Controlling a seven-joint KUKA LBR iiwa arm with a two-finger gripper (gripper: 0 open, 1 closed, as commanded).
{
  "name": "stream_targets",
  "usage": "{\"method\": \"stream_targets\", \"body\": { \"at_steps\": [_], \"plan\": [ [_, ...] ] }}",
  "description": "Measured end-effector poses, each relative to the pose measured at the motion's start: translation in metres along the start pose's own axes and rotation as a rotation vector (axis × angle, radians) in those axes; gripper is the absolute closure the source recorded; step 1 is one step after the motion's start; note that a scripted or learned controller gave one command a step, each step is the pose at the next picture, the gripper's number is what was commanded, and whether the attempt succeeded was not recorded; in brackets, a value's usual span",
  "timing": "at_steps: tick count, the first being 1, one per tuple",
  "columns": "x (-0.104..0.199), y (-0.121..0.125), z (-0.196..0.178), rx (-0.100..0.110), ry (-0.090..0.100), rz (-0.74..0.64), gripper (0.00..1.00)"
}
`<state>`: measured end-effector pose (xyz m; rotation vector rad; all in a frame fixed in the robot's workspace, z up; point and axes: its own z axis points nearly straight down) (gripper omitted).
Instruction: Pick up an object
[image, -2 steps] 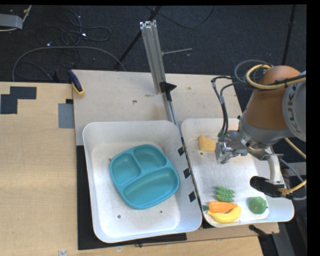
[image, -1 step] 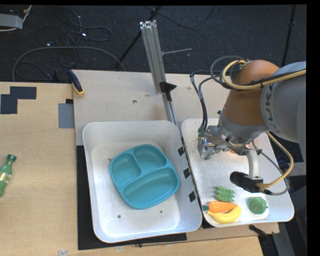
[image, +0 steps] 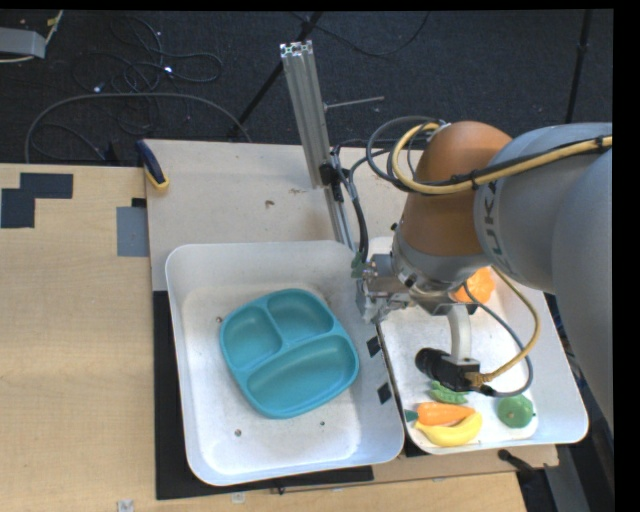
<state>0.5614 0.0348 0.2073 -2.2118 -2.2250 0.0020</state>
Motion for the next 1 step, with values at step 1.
{"method": "stream_targets", "body": {
  "at_steps": [1],
  "plan": [
    [0.0461,0.0131,-0.0046,-0.002,-0.002,0.003,1.00]
  ]
}}
